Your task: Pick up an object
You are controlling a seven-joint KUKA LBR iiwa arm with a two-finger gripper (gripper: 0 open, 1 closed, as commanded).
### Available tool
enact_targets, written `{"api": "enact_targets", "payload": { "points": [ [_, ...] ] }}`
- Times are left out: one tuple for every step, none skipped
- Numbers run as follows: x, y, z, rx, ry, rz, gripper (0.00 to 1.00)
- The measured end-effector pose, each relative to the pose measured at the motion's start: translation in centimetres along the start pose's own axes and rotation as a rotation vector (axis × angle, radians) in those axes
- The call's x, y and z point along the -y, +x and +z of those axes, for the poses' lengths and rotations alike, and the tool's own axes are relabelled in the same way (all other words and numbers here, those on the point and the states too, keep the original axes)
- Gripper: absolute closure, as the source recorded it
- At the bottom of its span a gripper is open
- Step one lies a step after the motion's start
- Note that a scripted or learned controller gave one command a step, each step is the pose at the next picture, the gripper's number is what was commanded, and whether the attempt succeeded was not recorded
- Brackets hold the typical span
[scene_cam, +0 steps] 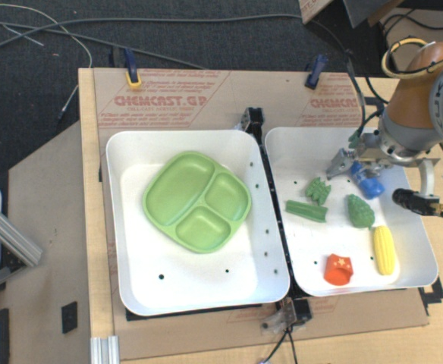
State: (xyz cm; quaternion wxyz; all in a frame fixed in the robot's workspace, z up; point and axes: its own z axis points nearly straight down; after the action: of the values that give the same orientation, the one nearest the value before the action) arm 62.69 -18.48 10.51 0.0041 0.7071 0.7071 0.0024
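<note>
- The gripper (pixel 356 165) is low over the far half of the right bin (pixel 297 146), near that bin's far right corner, with the arm (pixel 419 108) reaching in above it.
- Right under it sits a small blue object (pixel 371 186), touching or just beside the tips; hard to call which.
- I cannot tell whether the pincer is spread or pinched, and nothing visibly sits in it.
- The blue piece looks like light, stiff plastic, probably smooth and a bit slippery; a pinch across its narrow middle seems safest.
- Other candidates fill the bin's middle: a green leafy toy (pixel 318 190), a green bar (pixel 305 211) and a green lump (pixel 360 211).
- Corn cob (pixel 384 249) and a red toy (pixel 339 269) lie toward the near edge.
- The left bin (pixel 130 279) carries a green divided plate (pixel 197 201).
</note>
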Motion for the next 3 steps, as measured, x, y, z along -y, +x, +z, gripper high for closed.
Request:
{"api": "enact_targets", "payload": {
  "points": [
    [0.0, 0.1, -0.8, -0.001, 0.000, -0.001, 1.00],
    [-0.3, 0.8, -5.6, -0.001, 0.002, -0.002, 1.00],
    [0.3, 1.0, -10.5, 0.000, 0.002, -0.001, 1.00]
  ]
}}
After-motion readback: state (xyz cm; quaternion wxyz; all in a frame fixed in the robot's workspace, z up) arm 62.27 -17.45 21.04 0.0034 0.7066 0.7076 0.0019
